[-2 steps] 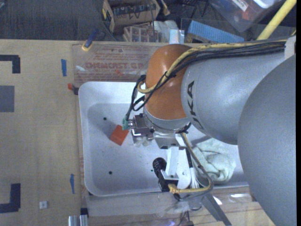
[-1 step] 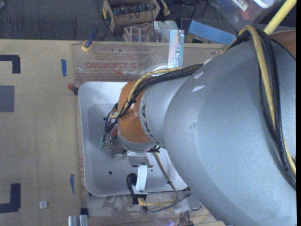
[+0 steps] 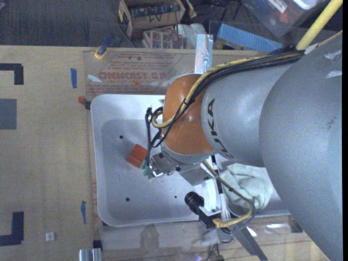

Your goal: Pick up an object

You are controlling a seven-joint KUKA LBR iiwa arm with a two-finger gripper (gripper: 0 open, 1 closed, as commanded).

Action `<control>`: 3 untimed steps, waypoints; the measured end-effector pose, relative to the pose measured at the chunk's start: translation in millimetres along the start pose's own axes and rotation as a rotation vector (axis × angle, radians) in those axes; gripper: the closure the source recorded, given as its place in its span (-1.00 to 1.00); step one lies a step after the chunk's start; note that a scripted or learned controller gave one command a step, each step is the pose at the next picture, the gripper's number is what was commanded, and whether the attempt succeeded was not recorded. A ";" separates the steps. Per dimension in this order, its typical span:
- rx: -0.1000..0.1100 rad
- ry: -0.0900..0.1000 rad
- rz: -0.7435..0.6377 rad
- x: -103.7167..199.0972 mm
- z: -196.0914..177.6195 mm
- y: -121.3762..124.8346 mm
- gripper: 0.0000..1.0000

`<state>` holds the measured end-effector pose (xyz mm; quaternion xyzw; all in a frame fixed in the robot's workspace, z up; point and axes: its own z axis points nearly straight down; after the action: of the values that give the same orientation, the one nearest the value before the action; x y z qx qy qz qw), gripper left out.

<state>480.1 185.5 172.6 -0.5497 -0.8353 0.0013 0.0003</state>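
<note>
Block [image 3: 137, 155], orange, lies on the floor of the left bin [image 3: 109, 211], just beside the gripper [image 3: 149, 170]. You can't tell the gripper's state, as the wrist hides it. Watch for a miss: an off-centre descent could shove the block aside.

Your grey arm [image 3: 283, 124] comes in from the right of the camera view and fills most of that side, its thick link sloping down and leftward. Above the wrist you see the orange band [image 3: 185, 113], with yellow and black cables looping round its left edge. Below the band sits the wrist flange, and the gripper [image 3: 151, 170] hangs at its lower left, pointing down and slightly left. You look onto the wrist from above, so the gripper's tip is largely hidden beneath it.
</note>
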 end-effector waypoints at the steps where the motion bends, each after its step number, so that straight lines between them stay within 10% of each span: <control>1: 0.002 0.001 -0.096 19.4 72.8 12.9 1.00; 2: -0.001 0.000 -0.320 26.1 -19.7 11.6 1.00; 3: 0.001 0.000 -0.318 25.1 -26.7 13.0 1.00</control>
<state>482.2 213.7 199.2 -0.4104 -0.9119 0.0015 0.0005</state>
